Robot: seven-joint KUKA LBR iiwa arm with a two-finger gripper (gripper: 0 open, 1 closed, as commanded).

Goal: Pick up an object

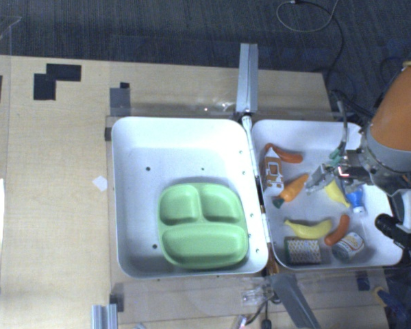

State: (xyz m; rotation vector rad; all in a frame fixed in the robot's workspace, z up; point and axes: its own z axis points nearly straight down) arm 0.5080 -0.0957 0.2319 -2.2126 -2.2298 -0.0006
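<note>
While the grey arm (397, 125) with its orange band reaches in from the right, its fingers (327, 177) hover low over the right-hand bin (305, 134), spread apart with nothing between them. Just to their left lies a carrot (292, 188), orange with a green top, angled toward the bin's inner wall; it looks the likeliest object to be picked. Around it are a small white and orange carton (272, 173), an orange sausage-shaped piece (285, 154) near the back wall, a banana (308, 227) toward the front, a yellow item (337, 193) partly under the wrist, a blue item (355, 199), a red sausage (338, 229), a tin (349, 245) and a dark grater-like block (303, 251). The left-hand bin (130, 184) carries a green divided tray (203, 225), well apart from the work.

A clean grasp here would seem to call for straddling the carrot across its narrow width, not along its length, and settling fully around it before closing. The carton sits just beside the carrot's green end, so the descent should stay nearer the orange middle to avoid nudging both. The rounded, tapered body may slip, so a centred closure and a straight lift look safest.
</note>
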